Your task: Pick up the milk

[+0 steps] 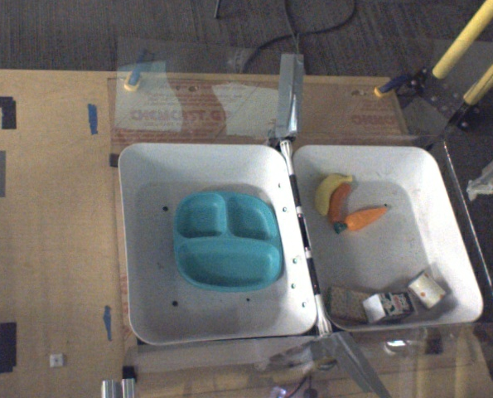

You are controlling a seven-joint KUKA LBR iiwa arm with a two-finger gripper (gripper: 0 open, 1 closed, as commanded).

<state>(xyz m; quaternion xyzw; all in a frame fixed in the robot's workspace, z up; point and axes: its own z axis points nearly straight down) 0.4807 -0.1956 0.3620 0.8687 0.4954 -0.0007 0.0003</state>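
bench, two white bins, dark floor

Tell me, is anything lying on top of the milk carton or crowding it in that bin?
Nothing lies on the milk carton; its top is open from above. It is crowded, though: it rests by the right bin's near wall, with a flat packet at one end and a small white box at the other.

Single fixed camera, mounted above the bench and looking down at a slant. It stands far enough off to take in both bins: the left bin toward 9 o'clock, the right bin toward 3 o'clock, floor at 12 o'clock.
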